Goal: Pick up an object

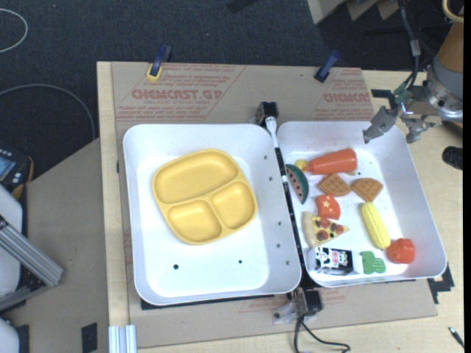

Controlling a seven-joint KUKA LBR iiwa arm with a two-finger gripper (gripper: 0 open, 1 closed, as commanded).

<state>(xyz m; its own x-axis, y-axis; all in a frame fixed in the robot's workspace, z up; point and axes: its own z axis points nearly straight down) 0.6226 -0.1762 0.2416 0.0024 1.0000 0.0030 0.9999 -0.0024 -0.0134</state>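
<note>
The gripper (397,120) hangs over the far right corner of the right bin (421,197), above the rim and clear of everything in it. Two fingers show, one reaching left toward the bin's back wall and one on the right, and they look spread apart with nothing between them. So the pick has not happened: every object lies loose on the bin floor. Nearest the gripper is the carrot (333,160), lying roughly crosswise with its tip toward the left. Just below it sit a waffle (335,184) and a brown cookie (367,189), side by side and close to touching. At the left wall lies a melon slice (297,182). Further toward the front are a strawberry (328,207), a pizza slice (326,231), a corn cob (376,225) lying lengthwise, a tomato (401,251), a small green piece (372,262) and a black-and-white packet (332,259) against the front wall. The left bin (140,197) bears a yellow tray (204,195) with three compartments, and it is well apart from the gripper. By my reading the task is at its start: still to do are choosing a target, moving over it, coming down, closing and lifting. The carrot looks the likeliest first target, being closest and standing a little clear of its neighbours.
</note>
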